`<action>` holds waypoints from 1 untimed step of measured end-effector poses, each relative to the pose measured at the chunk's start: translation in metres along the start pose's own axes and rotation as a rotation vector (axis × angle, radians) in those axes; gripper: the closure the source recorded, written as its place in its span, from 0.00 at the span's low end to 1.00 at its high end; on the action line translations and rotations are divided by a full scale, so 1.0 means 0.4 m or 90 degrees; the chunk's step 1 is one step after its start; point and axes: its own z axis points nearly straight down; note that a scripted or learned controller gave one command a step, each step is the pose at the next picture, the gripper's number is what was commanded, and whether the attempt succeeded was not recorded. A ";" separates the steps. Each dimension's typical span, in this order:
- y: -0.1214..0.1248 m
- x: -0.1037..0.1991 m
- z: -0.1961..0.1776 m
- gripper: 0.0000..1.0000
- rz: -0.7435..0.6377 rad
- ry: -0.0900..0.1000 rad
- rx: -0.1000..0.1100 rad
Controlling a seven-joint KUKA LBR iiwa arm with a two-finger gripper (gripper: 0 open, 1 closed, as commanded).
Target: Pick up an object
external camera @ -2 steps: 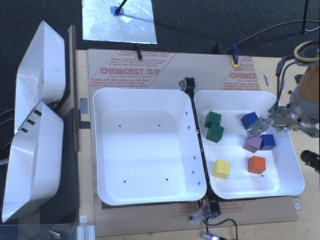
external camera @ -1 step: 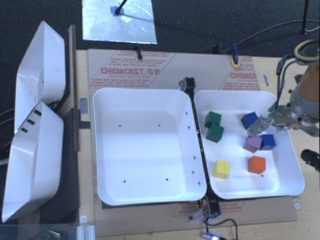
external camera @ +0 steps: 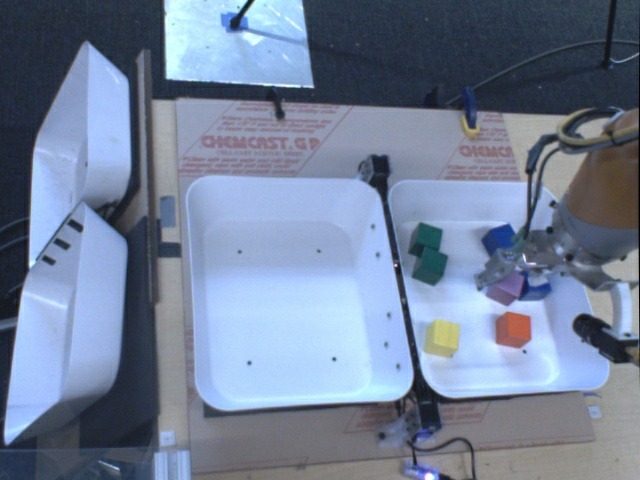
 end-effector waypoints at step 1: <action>0.007 -0.010 0.146 0.00 0.001 -0.001 -0.005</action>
